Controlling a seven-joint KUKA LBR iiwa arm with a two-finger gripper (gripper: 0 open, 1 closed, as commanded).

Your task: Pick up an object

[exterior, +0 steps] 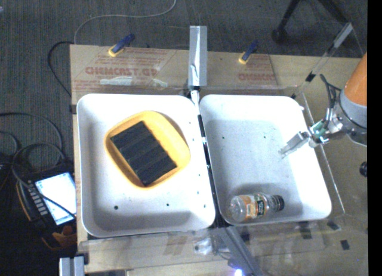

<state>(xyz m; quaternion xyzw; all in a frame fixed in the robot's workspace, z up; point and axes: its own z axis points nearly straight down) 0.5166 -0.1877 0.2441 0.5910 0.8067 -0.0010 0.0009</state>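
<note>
A clear plastic bottle (pixel 256 205) with an orange-brown label lies on its side at the front of the right bin (pixel 250 120). In the left bin (pixel 95 197) sits a yellow dish (pixel 173 127) with a black ridged block (pixel 144 151) resting in it. My gripper (pixel 293 144) hangs over the right side of the right bin, pointing left and down, well behind and to the right of the bottle. Nothing is visible in it. The grey arm with its orange band (pixel 358 84) comes in from the right edge.
A metal divider post (pixel 197 60) stands at the back between the bins. Two blue-and-yellow clamps (pixel 120 45) (pixel 248 52) hold the cardboard backing. A clear panel edge (pixel 325 60) rises near the arm. A tablet (pixel 54 194) lies on the floor at left.
</note>
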